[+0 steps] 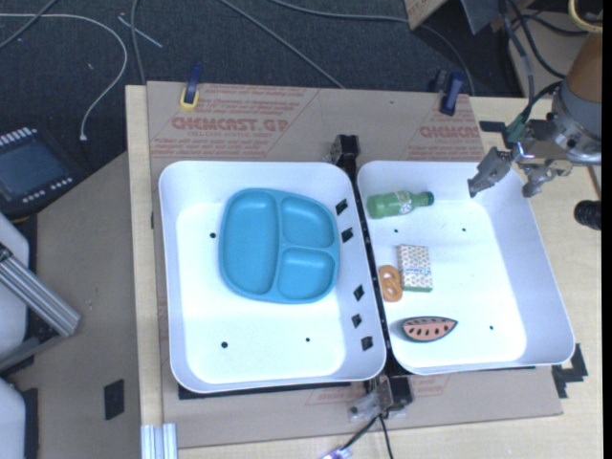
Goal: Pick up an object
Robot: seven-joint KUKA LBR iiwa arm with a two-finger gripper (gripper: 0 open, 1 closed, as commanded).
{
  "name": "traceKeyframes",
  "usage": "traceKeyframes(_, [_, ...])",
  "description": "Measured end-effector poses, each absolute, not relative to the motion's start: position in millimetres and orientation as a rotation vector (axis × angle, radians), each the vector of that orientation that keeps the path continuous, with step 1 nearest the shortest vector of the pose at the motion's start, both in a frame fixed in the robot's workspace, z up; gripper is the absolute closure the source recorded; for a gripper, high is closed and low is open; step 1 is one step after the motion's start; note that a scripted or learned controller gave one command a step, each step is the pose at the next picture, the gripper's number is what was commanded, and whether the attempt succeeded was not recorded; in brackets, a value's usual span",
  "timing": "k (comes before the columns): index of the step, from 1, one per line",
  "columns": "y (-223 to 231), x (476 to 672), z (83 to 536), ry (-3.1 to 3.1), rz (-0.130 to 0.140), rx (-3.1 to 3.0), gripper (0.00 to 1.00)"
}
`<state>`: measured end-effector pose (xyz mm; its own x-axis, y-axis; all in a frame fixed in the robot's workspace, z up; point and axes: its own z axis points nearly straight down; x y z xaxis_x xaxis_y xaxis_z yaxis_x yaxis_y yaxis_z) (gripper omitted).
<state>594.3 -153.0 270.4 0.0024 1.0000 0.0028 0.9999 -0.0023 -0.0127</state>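
Hand, fingers spread and grasping nothing, hovers over right bin's upper-right edge, well apart from green bottle.

I work in a robot lab. My bench is a brown cardboard sheet held down by blue clamps. 2 shallow white plastic bins sit on it side by side. Loose grey cables lie on the dark carpet floor, beside a silver metal rail.
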Motion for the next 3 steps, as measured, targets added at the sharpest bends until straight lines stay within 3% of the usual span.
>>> traceKeyframes(1, [-153, 596.3, 277, -2.221, 0.000, -2.220, 0.00])
traceKeyframes(2, [-151, 585.8, 221, -2.217, 0.005, -2.217, 0.00])
traceKeyframes(3, [-160, 587.4, 167, -2.216, 0.005, -2.218, 0.00])
